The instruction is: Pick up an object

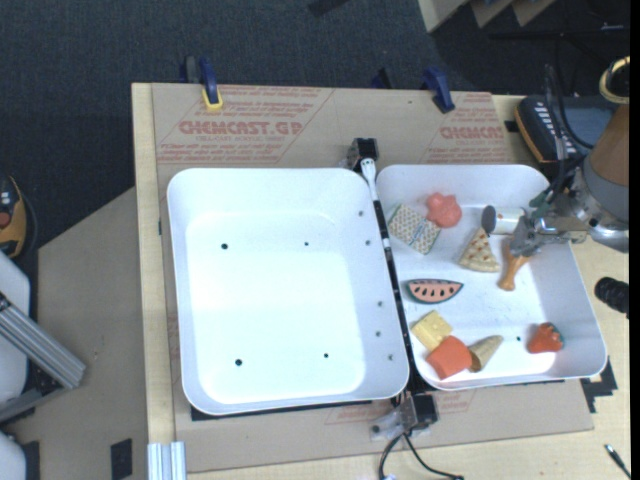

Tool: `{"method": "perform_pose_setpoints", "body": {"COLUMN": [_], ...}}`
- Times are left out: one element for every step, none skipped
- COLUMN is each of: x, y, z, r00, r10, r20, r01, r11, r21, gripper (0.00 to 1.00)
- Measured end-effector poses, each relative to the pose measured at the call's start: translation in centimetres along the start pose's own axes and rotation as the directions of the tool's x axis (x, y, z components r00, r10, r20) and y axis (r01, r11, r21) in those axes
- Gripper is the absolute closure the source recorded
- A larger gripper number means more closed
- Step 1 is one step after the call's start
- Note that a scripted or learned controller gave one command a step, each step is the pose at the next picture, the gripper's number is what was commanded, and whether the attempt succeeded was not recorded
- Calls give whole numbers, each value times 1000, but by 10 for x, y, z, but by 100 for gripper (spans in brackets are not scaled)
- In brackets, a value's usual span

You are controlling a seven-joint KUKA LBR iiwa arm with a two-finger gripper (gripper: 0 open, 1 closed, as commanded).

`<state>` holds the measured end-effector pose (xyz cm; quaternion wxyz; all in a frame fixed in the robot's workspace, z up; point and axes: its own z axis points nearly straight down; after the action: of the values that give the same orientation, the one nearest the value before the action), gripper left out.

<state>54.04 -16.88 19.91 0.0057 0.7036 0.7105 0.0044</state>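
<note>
My gripper [522,234] reaches in from the right and sits low in the right bin [575,298], near its far right side. An orange carrot-shaped piece [510,270] lies right below it, its upper end touching or tucked under the gripper. A tan pizza wedge [479,253] lies just left of the gripper. Further left are a pink-red lump [443,209] and a checkered square [413,228]. Toward the front lie a watermelon slice [433,290], a yellow block [431,327], a red-orange block [450,357], a tan cone [486,349] and a red pepper [545,339].
The left bin [200,268] stands beside the right one, with a black divider strip [385,258] between them. Both rest on a cardboard sheet [260,123] clamped at the back. The arm's grey body [605,193] covers the bench's right edge.
</note>
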Motion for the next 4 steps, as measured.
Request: {"method": "perform_pose_setpoints", "body": {"x": [2,49,22,131], "y": [-67,-14,5,-12], "z": [71,-21,-182,-115], "r00": [1000,1000,1000,1000], "r10": [12,1,9,-1], "r20": [-6,-1,5,-7], "r01": [-12,-1,-9,1], "r11": [1000,1000,1000,1000], "r21": [25,2,-7,21], "gripper": [100,100,100,100]}}
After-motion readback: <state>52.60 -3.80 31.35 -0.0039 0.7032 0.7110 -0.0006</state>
